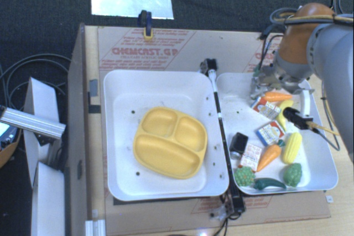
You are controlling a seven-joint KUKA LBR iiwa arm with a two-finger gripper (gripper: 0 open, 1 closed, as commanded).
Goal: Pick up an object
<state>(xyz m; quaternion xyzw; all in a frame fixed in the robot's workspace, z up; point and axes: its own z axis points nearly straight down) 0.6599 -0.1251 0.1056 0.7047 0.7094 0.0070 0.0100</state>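
Note:
The right bin (326,171) holds several toy foods. An orange carrot (268,156) lies beside a yellow corn cob (291,147). A second carrot (275,96) lies near the back. A black box (239,143) sits by the left wall. A broccoli floret (244,176), a dark green pepper (269,183) and a green lump (292,174) line the front. Small printed packets (271,133) lie in the middle. My gripper (261,87) hangs low over the bin's back left part, just left of the upper carrot.
The left bin (119,119) bears a yellow divided plate (170,142). A black divider rod (219,119) runs between the bins. The grey arm (326,58) with its orange band crosses the right bin's back right corner. A white piece (306,101) lies by the right wall.

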